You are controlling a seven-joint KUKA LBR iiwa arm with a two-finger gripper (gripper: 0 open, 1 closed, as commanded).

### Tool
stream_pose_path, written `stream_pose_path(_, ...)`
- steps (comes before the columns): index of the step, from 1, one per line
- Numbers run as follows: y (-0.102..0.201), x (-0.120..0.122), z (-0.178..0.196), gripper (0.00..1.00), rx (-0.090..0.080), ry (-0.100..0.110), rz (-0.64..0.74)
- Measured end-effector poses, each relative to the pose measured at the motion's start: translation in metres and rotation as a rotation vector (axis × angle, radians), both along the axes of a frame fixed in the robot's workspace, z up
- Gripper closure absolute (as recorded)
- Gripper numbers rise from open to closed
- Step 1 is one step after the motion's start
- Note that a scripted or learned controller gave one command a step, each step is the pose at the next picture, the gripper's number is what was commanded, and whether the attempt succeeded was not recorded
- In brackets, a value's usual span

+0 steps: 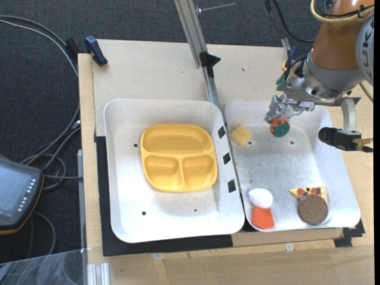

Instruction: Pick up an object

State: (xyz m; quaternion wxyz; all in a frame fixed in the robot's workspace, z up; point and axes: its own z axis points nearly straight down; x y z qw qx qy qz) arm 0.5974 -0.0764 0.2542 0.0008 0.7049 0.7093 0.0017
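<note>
Two white bins side by side on the counter (154, 64). In the left bin (119, 159): one yellow plate (178, 157) with three compartments, lying flat near the middle. In the right bin (332, 177): one pale yellow block (241, 135) near the dividing wall at the far side, one orange-and-white piece (261, 208) at the near edge, one round brown disc (312, 209) in the near right corner, one small pizza-like slice (309, 192) touching the disc's far side. One tool (280, 121) over the right bin's far part, closed narrow on one small red-and-green ball (279, 127) (fruit-like, kind unclear). Nothing crowding the ball; yellow block near on its left, other pieces well apart. Outside the bins: one metal post (189, 19) slanting up between them, one blue clamp (96, 50) on the counter's far left corner, cables (35, 34) on the floor.
</note>
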Motion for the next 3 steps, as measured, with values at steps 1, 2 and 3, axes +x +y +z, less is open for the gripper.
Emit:
stream_pose_path(1,0.054,0.015,0.005,1.00,0.000,0.000,0.001)
stream_pose_path(2,0.104,0.034,0.006,1.00,0.000,0.000,0.000)
stream_pose_path(3,0.160,0.045,-0.018,1.00,0.000,0.003,0.000)
